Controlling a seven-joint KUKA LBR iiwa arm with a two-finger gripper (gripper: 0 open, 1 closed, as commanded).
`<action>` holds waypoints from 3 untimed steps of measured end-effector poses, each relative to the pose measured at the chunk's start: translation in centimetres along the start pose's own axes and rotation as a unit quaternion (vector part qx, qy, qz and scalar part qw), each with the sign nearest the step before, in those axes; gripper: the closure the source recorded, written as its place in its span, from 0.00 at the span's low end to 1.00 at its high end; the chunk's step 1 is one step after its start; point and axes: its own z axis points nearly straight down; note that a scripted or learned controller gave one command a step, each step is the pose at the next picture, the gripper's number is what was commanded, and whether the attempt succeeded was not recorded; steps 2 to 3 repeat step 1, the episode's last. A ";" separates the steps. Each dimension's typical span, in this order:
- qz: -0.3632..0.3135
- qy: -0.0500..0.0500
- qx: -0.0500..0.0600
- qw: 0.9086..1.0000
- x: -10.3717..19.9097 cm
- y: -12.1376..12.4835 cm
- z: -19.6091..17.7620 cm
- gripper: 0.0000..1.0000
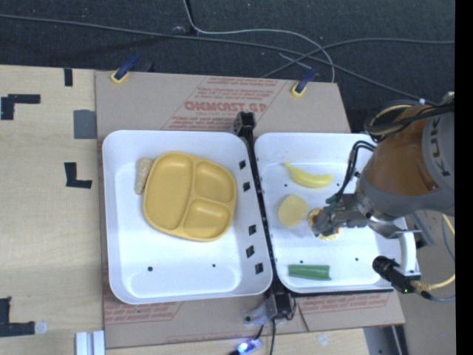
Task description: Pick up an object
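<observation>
Nearest the camera, at the front of the right bin (281, 143), I see a green strip-shaped piece (309, 271) lying flat near the front wall. Further in, my end effector (326, 225) is low over the bin floor, right at a small brown and yellow object (325, 230) that sits just beside a pale yellow rounded piece (293, 211). I cannot tell from this angle how the end effector is set or whether it has that small object. The grey arm with its orange band (395, 161) reaches in from the right edge. Beyond these, a yellow banana-shaped toy (310, 177) lies toward the back of the same bin, apart from the others.

Across the black divider (255, 198), the left bin (122, 220) carries a yellow compartment plate (189, 196), with a tan sponge-like block (142, 174) touching its left rim and partly tucked under it. Both bins rest on a cardboard sheet (222, 102) on the worktop (44, 228), with black cables (244, 32) running across the dark floor behind.
</observation>
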 end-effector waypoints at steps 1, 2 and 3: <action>0.000 0.000 0.001 1.000 0.1 -0.3 -4.3 1.00; 0.000 0.000 0.001 1.000 0.1 -0.3 -4.3 1.00; 0.000 0.000 0.001 1.000 0.1 -0.3 -4.3 1.00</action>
